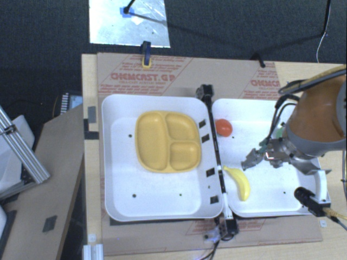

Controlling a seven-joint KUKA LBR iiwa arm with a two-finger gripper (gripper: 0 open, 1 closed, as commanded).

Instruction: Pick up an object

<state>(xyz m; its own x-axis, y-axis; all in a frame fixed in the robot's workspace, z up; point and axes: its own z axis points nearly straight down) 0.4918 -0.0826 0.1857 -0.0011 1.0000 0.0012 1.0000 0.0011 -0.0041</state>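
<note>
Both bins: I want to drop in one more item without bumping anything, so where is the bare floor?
Left bin: a strip along the near wall and the left wall, around the yellow divided plate. Right bin: the far part, right of the orange ball. Crowded: the right bin's near half, where the gripper hangs close to the banana.

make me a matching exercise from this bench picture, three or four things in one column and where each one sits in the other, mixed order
Things:
1. yellow divided plate
2. banana
3. orange ball
4. tool

Places:
A. right bin, near its front edge by the divider
B. middle of the left bin
C. above the right bin, between the ball and the banana
D. right bin, back left corner area

Pairs: 1-B, 2-A, 3-D, 4-C
</note>
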